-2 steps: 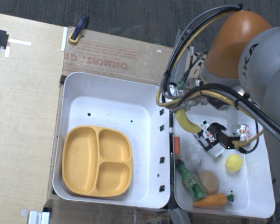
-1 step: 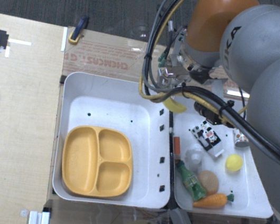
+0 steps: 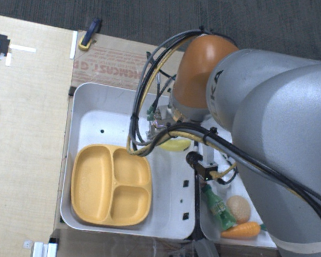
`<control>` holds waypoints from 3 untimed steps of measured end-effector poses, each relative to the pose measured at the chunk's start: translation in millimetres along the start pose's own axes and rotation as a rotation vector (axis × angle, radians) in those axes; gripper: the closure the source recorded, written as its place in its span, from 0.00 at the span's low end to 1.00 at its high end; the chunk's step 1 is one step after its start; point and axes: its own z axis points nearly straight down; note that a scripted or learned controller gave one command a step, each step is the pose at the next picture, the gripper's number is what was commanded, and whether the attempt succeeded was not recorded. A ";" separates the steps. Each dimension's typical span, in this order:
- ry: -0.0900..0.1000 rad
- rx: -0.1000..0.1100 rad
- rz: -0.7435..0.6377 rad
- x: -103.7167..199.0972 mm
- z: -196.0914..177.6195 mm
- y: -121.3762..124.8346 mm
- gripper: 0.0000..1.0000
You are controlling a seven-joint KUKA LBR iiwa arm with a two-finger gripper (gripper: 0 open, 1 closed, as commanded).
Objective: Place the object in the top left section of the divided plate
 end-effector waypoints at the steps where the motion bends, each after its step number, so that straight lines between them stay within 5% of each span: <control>1: -0.002 0.000 0.389 68.3 -15.3 36.6 1.00; 2: -0.002 0.001 0.381 127.0 -58.3 -7.5 1.00; 3: -0.002 0.004 0.581 142.9 -83.3 -61.2 1.00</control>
